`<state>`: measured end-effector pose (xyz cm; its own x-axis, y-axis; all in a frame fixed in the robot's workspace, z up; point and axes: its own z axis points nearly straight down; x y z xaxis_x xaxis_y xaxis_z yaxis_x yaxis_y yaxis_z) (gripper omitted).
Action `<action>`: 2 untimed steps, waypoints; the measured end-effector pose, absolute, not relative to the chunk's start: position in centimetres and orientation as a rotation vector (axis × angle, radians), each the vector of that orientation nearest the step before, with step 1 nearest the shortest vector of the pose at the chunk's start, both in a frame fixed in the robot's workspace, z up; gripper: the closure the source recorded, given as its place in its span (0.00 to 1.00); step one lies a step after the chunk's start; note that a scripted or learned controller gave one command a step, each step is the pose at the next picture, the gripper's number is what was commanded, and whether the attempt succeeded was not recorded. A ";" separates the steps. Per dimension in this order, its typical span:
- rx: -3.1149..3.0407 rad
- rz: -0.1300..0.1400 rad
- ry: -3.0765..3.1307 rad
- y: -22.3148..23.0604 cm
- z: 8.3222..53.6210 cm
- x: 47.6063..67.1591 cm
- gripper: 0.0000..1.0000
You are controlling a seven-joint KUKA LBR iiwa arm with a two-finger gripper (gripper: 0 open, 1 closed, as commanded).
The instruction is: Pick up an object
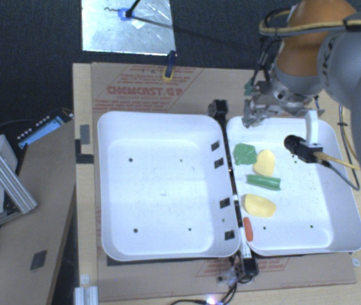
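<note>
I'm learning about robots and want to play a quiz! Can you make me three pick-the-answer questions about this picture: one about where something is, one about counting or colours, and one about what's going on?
1. Which bin holds the toys?
A. the left bin
B. the right bin
C. both

2. How many yellow pieces are there?
A. one
B. two
C. four

3. Where is the end effector?
A. above the right bin's far edge
B. over the left bin
C. off the bench

Answers: 1 B, the toys lie in the right bin. 2 B, one yellow piece lies above the green stick, another below. 3 A, the end effector hangs there.
</note>
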<state>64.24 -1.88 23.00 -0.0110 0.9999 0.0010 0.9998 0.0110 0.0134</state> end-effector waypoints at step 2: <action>2.216 0.007 2.215 -10.6 41.1 66.9 1.00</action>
<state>66.89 -10.62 41.14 0.0005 1.0000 -0.0026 1.0000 -0.0005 0.0092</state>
